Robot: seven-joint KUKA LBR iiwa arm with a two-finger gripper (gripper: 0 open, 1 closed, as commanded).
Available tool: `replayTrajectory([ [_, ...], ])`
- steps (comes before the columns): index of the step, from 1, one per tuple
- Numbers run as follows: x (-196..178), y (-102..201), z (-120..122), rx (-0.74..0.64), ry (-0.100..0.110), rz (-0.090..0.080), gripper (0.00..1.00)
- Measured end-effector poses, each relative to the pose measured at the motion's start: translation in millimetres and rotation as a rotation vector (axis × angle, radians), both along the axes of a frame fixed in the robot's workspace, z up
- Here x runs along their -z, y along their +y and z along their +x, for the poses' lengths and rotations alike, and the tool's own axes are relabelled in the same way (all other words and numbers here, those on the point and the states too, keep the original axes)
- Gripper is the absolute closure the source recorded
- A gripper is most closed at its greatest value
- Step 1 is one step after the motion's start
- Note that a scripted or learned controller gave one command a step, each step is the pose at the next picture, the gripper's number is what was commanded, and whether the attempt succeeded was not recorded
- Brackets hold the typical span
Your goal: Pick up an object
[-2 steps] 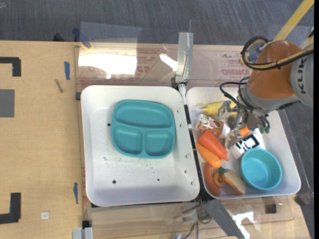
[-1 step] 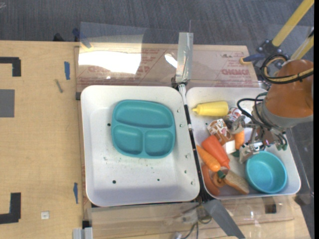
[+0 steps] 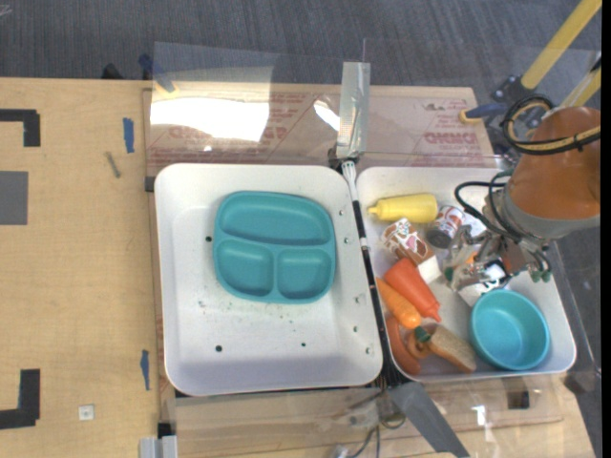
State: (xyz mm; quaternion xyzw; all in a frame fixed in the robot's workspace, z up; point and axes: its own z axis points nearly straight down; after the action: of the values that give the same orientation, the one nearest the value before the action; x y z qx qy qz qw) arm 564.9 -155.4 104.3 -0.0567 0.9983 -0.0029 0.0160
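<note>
The right bin (image 3: 563,322) holds a heap of toy food. A yellow bottle (image 3: 405,206) lies at its back, with a brown-and-white packet (image 3: 408,240) and a small can (image 3: 446,225) beside it. Two orange carrots (image 3: 412,289) lie in the middle, a bread slice (image 3: 451,347) sits near the front, and a blue bowl (image 3: 510,328) stands at the front right. My gripper (image 3: 480,265) hangs from the orange-banded wrist (image 3: 561,170), low over small white items just behind the bowl and right of the can.
The left bin (image 3: 181,351) carries a teal divided plate (image 3: 275,246). A clear upright divider (image 3: 353,113) stands behind the two bins. Black cables (image 3: 477,203) loop off the wrist over the right bin's back.
</note>
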Motion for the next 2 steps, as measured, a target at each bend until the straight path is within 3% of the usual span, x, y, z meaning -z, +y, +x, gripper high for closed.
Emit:
replayTrajectory([
  [1, 16, -26, 8, 0.036, 0.02, 0.008, 1.0],
  [2, -4, -53, -25, -0.35, -0.057, -0.019, 1.0],
])
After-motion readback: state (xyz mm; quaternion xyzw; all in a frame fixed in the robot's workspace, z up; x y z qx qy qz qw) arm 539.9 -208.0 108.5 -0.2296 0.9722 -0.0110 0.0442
